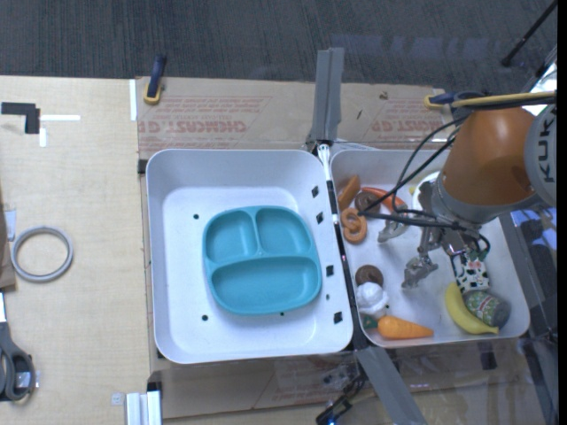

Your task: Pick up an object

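Several candidate objects sit in the right bin (pixel 518 321), none picked yet. Front edge: carrot (pixel 404 328), with a small white-and-brown toy (pixel 370 290) just behind it. Front right corner: banana (pixel 464 312) touching a greenish patterned item (pixel 490 308), and a black-and-white spotted piece (pixel 474 275) just above them. Back left: an orange ring-like piece (pixel 354 227) and a red-orange item (pixel 349 189) near the divider.

Gripper (pixel 420 271) hangs over the middle of the right bin, fingers pointing down toward bare bin floor between the white toy and the banana. Nothing visible between the fingers. Fingers look slightly spread, narrow gap; I read it as open but unloaded.

Step, as I judge it: approach/descent, no grasp made. Closing here likely grabs nothing. Next move needs a lateral shift onto a target, the banana or the white toy being nearest, then descend and close.

Arm comes in from the right, orange band (pixel 487 162) above the wrist over the bin's back right, wrist tilted down and leftward, cables looping across the bin's back.

Left bin (pixel 168 237) holds a teal divided plate (pixel 263 259). Off to the left on the bench: tape roll (pixel 40 253).
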Controlling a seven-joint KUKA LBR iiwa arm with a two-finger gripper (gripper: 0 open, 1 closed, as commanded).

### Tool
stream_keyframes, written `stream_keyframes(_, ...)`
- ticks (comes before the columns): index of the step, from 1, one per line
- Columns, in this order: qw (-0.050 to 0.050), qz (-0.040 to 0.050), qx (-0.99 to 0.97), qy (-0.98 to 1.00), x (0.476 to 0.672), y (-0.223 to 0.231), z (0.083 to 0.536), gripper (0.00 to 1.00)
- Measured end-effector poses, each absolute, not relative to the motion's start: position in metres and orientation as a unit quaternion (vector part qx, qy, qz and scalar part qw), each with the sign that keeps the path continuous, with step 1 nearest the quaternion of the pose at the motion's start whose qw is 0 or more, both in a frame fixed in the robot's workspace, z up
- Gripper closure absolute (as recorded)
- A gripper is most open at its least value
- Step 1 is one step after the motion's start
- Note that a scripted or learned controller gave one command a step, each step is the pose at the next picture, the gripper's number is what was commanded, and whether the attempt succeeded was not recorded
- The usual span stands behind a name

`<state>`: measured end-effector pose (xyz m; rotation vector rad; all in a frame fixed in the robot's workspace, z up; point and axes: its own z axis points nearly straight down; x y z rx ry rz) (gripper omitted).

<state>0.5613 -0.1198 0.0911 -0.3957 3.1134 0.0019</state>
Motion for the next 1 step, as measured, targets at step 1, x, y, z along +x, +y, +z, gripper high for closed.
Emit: stream_keyframes(1, 0.003, -0.0002, -0.126, 0.992, 0.6391, -0.1392, 0.092, 0.0)
